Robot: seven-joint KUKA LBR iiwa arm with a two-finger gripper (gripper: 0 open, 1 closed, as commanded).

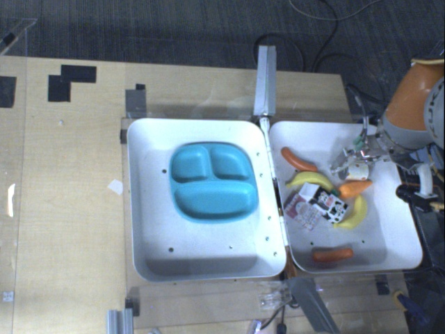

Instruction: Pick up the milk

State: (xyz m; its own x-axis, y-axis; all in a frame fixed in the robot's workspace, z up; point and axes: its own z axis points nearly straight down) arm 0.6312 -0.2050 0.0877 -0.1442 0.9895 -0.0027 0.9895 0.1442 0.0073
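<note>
Roughly in the middle of the right bin (410,252) lies the milk carton (314,206), flat on its side. Its long axis runs on a slant from lower left to upper right, though which end is the top is hard to make out. The left part shows pale pink and white print; the right end is dark with white patches, and the lettering is too small to read. A yellow banana (311,179) curves just behind the carton, and a second banana (356,214) touches its right end. An orange carrot (356,188) lies above that right end. One hot dog sausage (299,161) sits toward the bin's back left and another sausage (332,255) near the front wall, apart from the carton. The gripper (357,160) hangs over the back right part of the bin, well apart from the milk; its metal tangle blurs, so whether the fingers are apart or together cannot be told. The arm's orange band (410,96) is cut off at the right. A blue divided tray (212,181) rests in the left bin (149,249).
</note>
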